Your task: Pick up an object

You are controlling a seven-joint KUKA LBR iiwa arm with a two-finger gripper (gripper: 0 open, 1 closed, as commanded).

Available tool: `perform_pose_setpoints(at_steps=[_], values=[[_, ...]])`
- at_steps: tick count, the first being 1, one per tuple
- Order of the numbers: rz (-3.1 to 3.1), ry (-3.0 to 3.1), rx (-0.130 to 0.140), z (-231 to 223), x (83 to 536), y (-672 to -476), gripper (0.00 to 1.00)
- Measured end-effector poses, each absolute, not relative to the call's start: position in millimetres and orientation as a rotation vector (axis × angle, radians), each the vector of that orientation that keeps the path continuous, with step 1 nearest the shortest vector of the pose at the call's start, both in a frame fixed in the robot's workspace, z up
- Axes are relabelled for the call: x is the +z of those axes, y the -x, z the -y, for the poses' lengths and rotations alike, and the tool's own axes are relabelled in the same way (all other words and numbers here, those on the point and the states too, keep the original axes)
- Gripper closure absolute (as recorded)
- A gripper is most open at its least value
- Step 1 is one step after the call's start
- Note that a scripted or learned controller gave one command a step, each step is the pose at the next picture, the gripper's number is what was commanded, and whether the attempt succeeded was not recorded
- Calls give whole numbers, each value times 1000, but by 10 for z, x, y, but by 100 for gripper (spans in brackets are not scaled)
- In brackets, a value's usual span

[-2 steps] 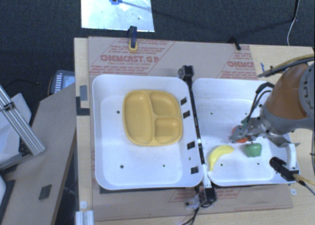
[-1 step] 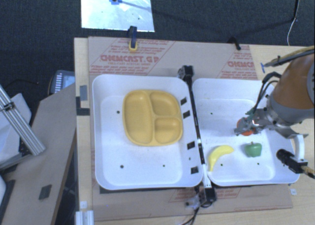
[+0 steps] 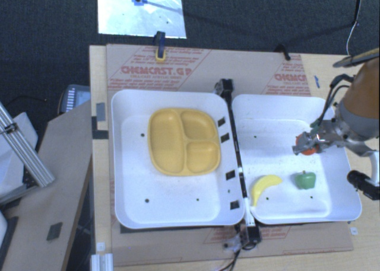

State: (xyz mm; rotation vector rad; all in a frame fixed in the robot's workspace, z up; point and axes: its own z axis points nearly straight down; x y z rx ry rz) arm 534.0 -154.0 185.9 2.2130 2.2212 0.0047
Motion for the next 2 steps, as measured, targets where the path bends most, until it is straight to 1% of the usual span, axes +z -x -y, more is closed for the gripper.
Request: perform_pose_setpoints(at_steps=[1, 2], values=[[-2222, -2212, 5, 1544, 2307, -5358, 100], [-2232, -2212, 2, 988, 2198, -5292, 100]])
